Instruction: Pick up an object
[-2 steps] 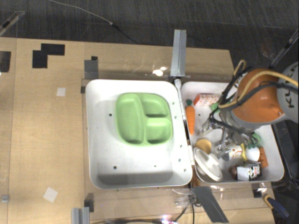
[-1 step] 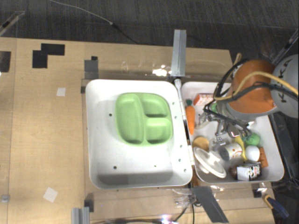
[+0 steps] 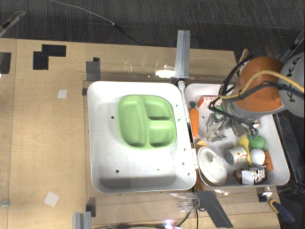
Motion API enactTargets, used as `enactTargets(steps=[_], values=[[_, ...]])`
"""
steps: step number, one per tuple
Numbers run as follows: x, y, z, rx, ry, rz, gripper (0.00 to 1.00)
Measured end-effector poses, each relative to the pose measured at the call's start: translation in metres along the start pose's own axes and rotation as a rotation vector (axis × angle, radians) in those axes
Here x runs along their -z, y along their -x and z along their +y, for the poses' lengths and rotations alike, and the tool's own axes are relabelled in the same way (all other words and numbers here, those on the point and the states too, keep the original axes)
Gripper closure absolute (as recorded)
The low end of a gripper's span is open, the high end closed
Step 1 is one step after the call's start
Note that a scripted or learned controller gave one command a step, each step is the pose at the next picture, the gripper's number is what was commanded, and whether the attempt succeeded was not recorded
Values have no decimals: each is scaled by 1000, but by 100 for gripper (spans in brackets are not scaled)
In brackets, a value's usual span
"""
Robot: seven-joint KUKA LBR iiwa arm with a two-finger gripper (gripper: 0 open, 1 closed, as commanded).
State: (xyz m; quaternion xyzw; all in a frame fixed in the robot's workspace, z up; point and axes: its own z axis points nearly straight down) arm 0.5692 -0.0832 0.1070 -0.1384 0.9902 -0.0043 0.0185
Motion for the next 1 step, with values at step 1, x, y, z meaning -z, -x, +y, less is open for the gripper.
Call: enactTargets(steps=[1], values=[[-1, 0, 0, 0, 1, 1, 0]])
